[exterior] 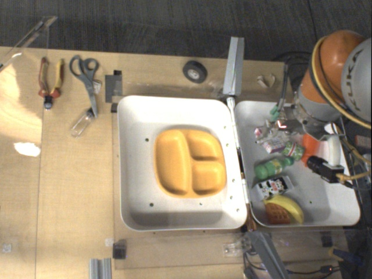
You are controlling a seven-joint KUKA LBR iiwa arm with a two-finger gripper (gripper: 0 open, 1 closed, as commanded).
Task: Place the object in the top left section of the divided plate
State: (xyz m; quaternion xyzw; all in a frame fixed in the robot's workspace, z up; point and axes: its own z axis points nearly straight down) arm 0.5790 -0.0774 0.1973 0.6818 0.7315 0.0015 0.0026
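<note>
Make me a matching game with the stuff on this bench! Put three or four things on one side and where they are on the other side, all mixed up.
Things:
1. yellow plate
2. scissors
3. banana
4. roll of tape

Places:
A. on the wooden bench, left of the bins, next to the pliers
B. in the right bin, near its front edge
C. in the middle of the left bin
D. on the bench just behind the left bin

Right pairs: 1-C, 2-A, 3-B, 4-D
</note>
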